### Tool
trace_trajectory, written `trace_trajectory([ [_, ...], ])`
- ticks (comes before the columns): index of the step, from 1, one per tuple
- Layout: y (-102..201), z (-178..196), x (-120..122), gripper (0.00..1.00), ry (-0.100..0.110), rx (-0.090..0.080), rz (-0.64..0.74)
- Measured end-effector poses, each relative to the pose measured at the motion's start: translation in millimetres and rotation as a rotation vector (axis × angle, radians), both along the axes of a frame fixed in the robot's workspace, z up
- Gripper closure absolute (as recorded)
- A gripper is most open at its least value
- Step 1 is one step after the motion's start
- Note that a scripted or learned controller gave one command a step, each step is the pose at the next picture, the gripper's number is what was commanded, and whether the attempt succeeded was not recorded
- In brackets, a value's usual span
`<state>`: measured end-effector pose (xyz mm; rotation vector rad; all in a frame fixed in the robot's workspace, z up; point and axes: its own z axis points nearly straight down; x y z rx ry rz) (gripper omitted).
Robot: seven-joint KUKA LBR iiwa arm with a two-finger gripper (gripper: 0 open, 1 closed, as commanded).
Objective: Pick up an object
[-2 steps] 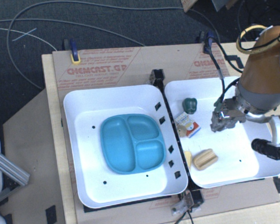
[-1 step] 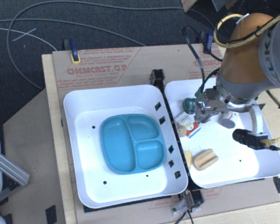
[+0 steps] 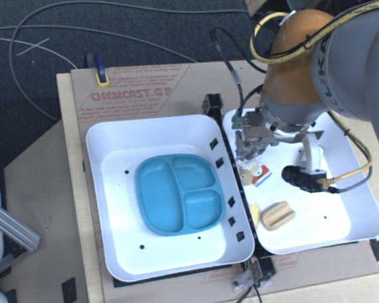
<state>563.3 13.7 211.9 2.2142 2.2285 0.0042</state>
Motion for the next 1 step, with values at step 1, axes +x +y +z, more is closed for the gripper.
trace_trajectory([
  [1, 43.8, -4.6, 20.5, 1.00, 0.000, 0.000, -0.002],
])
